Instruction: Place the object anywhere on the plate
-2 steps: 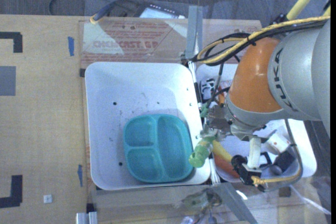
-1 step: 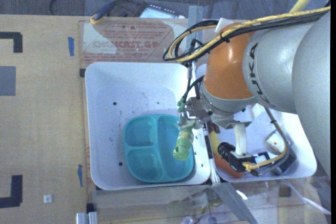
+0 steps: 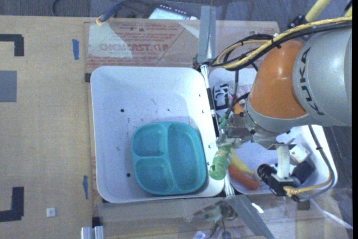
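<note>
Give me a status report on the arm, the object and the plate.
Gripper over the wall between bins, grip unclear. Pale green soft object hangs beneath it, at the teal divided plate's right edge. Orange and yellow items in right bin.

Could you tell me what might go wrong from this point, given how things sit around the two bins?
1. The green object hangs right over the wall between the bins; released here, it might miss the teal plate.
2. The plate sits near the left bin front corner, so a short carry could drop the object on bare bin floor.
3. The bulky arm hides the right bin, risking unseen bumps.
</note>
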`<state>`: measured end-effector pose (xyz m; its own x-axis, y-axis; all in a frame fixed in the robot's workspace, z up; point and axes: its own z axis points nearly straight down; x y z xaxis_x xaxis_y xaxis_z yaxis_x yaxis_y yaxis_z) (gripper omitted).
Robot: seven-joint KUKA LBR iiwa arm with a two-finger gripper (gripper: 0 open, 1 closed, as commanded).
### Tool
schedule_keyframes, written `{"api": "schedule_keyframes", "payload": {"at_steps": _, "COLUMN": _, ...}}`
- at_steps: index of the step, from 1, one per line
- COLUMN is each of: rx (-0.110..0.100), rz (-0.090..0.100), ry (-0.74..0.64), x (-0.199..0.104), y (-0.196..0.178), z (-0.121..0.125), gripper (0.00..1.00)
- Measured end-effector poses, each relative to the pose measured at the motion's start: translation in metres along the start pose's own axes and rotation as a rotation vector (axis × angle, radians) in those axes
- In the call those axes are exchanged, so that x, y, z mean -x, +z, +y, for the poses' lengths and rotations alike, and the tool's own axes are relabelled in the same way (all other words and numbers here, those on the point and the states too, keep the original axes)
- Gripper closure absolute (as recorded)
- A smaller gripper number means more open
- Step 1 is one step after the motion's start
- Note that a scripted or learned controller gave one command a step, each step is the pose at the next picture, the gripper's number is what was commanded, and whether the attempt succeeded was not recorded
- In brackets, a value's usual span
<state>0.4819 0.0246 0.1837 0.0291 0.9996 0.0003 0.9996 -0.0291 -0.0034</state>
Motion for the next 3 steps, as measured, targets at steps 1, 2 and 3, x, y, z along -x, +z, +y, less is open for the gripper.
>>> {"api": "schedule_keyframes", "payload": {"at_steps": 1, "rx": 0.002, "rz": -0.001, "ry": -0.064, "x": -0.065, "y": 0.0, "z": 0.041, "gripper": 1.0}}
{"api": "schedule_keyframes", "payload": {"at_steps": 2, "rx": 0.004, "rz": -0.001, "ry": -0.037, "x": -0.01, "y": -0.001, "z": 0.077, "gripper": 1.0}}
{"api": "schedule_keyframes", "payload": {"at_steps": 3, "rx": 0.003, "rz": -0.001, "ry": -0.038, "x": -0.01, "y": -0.001, "z": 0.077, "gripper": 0.0}}
